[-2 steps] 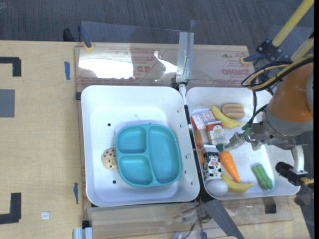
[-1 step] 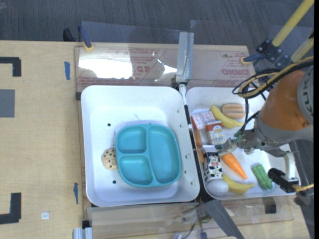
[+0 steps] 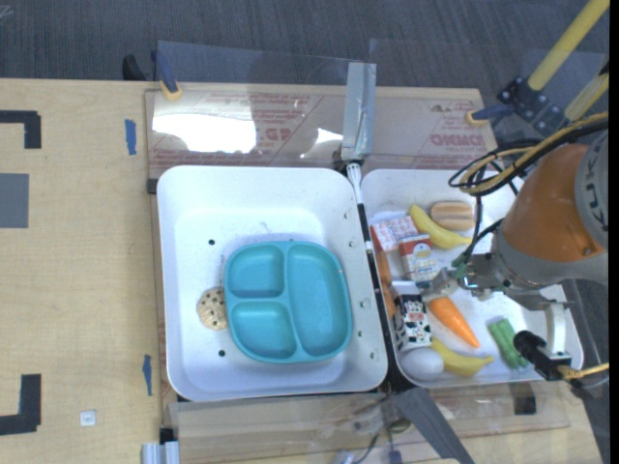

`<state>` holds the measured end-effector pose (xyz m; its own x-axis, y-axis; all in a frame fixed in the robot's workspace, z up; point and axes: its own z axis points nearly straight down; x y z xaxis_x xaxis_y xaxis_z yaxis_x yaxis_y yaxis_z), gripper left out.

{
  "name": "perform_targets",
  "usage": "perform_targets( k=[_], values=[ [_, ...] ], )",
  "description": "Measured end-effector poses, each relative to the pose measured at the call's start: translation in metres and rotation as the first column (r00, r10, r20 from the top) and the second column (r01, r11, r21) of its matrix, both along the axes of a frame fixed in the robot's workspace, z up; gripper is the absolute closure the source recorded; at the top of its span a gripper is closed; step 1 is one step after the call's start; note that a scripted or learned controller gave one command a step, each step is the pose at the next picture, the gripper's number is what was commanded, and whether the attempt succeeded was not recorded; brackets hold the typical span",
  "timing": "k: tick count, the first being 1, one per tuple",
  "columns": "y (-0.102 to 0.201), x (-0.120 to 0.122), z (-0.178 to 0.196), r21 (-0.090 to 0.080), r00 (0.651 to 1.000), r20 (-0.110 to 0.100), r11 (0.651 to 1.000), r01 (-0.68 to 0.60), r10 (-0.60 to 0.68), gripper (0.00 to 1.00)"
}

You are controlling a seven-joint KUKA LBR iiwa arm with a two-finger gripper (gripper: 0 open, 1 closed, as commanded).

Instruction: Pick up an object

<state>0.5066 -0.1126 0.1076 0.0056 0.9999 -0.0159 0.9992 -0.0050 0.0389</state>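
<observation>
- Camera view: The grey arm (image 3: 556,225), orange band above its wrist, reaches in from the right over the right bin (image 3: 571,332), its claw (image 3: 456,278) low among the toy food there; whether the claw is spread or pressed together cannot be told, as the wrist covers it.
- The claw sits just above the carrot (image 3: 455,322), likely the thing to be picked, and beside a small red-and-white carton (image 3: 418,259). Nothing is seen pinched.
- The carrot lies flat in the middle of the right bin, long axis on a diagonal, its pointed end toward the lower right, its blunt end up-left near the claw.
- Around it: a banana (image 3: 433,224) and a bun (image 3: 453,213) at the far end, a second banana (image 3: 462,361) and a white egg (image 3: 421,363) at the near rim, a black-and-white carton (image 3: 414,325) to its left, a green piece (image 3: 505,341) to its right.
- The left bin (image 3: 184,259) holds a teal divided plate (image 3: 287,301) with a cookie (image 3: 212,307) touching its left edge.
- The crowding suggests a grasp across the carrot's narrow width would suit.
</observation>
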Motion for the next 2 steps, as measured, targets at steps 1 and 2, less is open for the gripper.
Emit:
perform_targets(
  k=[1,2],
  values=[
    [0.003,0.003,0.011,0.001,1.0,0.01,1.0,-0.002,0.002,1.0],
    [0.046,0.003,0.125,0.016,0.968,-0.037,0.968,0.25,-0.249,1.0]
  ],
)
